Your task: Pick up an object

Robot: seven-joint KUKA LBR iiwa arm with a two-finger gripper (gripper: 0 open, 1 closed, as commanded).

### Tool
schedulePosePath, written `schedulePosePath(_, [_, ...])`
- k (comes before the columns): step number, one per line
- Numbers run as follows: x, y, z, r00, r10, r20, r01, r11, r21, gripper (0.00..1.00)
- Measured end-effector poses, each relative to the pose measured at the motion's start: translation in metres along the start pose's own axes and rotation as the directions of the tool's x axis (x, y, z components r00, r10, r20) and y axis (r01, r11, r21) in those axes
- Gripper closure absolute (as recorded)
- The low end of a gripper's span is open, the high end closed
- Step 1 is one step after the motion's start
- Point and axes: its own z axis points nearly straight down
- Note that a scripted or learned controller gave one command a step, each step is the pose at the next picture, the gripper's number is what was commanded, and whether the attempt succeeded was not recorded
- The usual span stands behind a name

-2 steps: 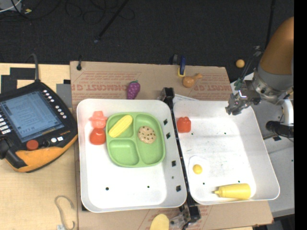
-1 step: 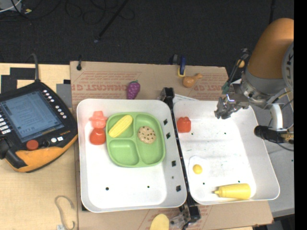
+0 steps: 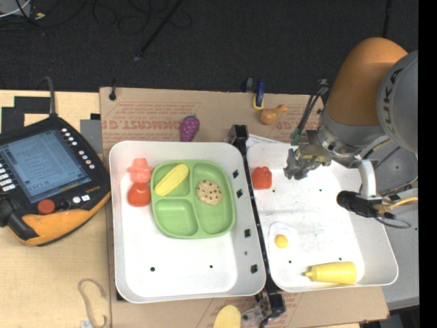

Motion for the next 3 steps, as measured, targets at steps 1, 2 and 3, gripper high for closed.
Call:
schedulePosePath(1, [0.056,-0.003,-0.002,1.000,-0.001,-0.001,0.001,1.000,-0.001,1.00])
schedulePosePath(2, [0.095,-0.019,-0.002,1.000,0.001,0.001,-0.001,1.000,0.000,1.00])
schedulePosePath(3, [0.144,-0.036,-0.012,1.000,-0.001,0.001,0.001,1.000,-0.001,1.00])
